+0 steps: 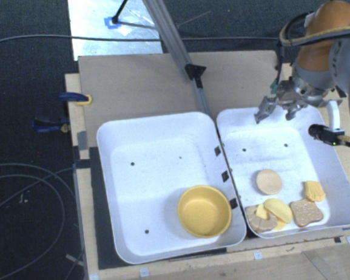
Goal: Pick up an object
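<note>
My gripper (277,113) hangs over the far edge of the right bin (284,139), fingers spread and nothing between them. Well in front of it, in the near half of that bin, lie a round tan cracker (268,182), a yellow chip-like piece (314,190), a brown toast-like piece (306,212), and a small heap of yellow and tan pieces (268,214) at the near left corner. A yellow bowl (204,210) sits upright in the left bin (147,169), near its front right corner.
A metal pole (175,42) slants across the bench behind the bins. Blue and yellow clamps (63,112) grip the bench's left edge. Cables lie on the dark floor at left. The arm's grey body and orange band (329,25) rise at the top right.
</note>
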Robot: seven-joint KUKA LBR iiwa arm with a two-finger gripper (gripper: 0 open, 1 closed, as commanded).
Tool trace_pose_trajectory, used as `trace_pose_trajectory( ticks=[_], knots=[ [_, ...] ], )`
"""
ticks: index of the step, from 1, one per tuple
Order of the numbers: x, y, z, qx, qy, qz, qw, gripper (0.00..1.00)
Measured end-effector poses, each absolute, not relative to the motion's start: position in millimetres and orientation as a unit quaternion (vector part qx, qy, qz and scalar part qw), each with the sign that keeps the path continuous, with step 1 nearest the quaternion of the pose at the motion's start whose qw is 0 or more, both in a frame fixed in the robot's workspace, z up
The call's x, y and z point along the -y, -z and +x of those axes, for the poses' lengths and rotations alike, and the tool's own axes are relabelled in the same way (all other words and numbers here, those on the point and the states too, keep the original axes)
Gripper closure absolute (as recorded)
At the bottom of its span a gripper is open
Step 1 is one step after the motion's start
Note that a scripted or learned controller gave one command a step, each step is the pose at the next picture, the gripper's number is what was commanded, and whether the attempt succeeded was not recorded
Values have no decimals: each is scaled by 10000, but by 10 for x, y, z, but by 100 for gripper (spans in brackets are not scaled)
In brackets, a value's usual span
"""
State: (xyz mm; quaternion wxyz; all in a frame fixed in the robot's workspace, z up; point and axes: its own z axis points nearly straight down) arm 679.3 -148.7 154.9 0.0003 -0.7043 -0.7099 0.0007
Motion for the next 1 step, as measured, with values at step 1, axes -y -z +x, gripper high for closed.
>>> trace_pose_trajectory(
  ticks=[1],
  knots=[
    [1428, -1070, 6877, 7099, -3, -7043, 0, 0]
  ],
)
